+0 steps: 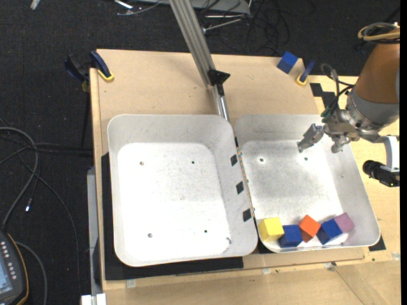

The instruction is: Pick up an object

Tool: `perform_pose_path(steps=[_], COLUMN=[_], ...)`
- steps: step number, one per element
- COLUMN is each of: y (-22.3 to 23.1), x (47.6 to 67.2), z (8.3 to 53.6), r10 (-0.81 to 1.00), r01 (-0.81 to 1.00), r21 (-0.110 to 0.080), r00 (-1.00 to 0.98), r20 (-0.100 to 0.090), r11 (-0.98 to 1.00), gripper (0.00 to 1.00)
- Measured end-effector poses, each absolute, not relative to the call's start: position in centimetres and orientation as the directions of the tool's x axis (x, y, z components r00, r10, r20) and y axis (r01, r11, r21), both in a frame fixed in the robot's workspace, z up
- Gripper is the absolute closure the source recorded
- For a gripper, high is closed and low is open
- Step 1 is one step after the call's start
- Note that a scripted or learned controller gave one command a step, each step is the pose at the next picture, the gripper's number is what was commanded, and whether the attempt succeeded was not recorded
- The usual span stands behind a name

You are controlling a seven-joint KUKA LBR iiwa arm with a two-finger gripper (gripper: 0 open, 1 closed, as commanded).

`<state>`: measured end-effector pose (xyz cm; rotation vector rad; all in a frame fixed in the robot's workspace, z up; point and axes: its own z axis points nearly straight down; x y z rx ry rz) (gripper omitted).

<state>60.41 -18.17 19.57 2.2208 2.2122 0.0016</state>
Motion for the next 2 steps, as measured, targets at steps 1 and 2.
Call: perform_pose_path(steps=[1,2], y=[-11.1,-7.8], x=[57.7,51.5], z=[17.0,19.6], r10=[1.0,1.0], r01=[1.0,1.0], r21=[-0.004,-0.002], r00=[-0.008,-0.003], r20=[0.004,0.002], r11=[0.008,0.003], gripper=[0.0,0.0])
